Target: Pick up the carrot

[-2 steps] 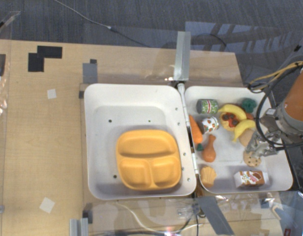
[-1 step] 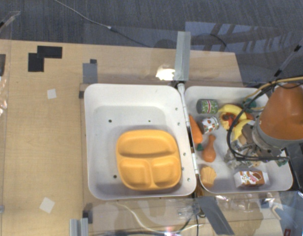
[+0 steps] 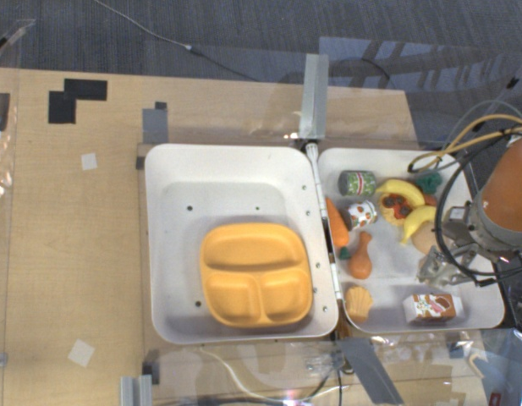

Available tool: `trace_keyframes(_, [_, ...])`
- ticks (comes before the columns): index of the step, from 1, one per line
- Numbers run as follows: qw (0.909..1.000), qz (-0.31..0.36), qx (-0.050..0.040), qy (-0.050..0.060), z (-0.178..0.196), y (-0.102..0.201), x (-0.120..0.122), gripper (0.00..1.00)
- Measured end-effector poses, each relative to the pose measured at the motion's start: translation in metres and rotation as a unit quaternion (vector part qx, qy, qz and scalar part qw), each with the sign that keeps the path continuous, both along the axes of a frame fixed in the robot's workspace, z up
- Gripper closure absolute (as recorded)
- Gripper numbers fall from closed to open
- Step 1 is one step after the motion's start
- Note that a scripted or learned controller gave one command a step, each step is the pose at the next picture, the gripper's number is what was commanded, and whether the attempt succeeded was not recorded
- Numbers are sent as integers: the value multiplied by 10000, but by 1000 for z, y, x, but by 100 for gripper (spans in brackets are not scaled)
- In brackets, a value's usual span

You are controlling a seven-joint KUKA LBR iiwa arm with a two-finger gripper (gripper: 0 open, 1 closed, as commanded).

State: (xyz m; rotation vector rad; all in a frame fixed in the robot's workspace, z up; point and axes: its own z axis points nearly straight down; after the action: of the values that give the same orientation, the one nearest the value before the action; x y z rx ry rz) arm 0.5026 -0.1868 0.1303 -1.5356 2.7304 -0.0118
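Observation:
The carrot [image 3: 336, 222] is orange and slim and lies along the left wall of the right bin [image 3: 387, 324], next to the divider. My gripper [image 3: 441, 269] hangs over the right side of that bin, well to the right of the carrot and just above a small carton [image 3: 432, 308]. Nothing is visible between its tips. The arm's orange band [image 3: 506, 194] sits above it at the frame's right.
The right bin also holds a green can [image 3: 357, 182], a small white jar [image 3: 362, 215], bananas [image 3: 410, 207], a chicken drumstick [image 3: 360, 257] and a ridged biscuit-like piece [image 3: 358, 299]. A yellow divided tray [image 3: 255, 273] rests in the left bin [image 3: 172, 227]. Cables loop near the arm.

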Motion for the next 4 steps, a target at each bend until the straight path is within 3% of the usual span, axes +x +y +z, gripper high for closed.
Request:
trace_keyframes(1, [9670,2547,-39,-5,160,-20,7,100])
trace_keyframes(2, [8997,4365,14,55,43,-18,-7,100])
trace_keyframes(3, [8336,5524,-41,13,126,-8,60,100])
trace_keyframes(4, [7437,6685,-8,44,7,14,-13,100])
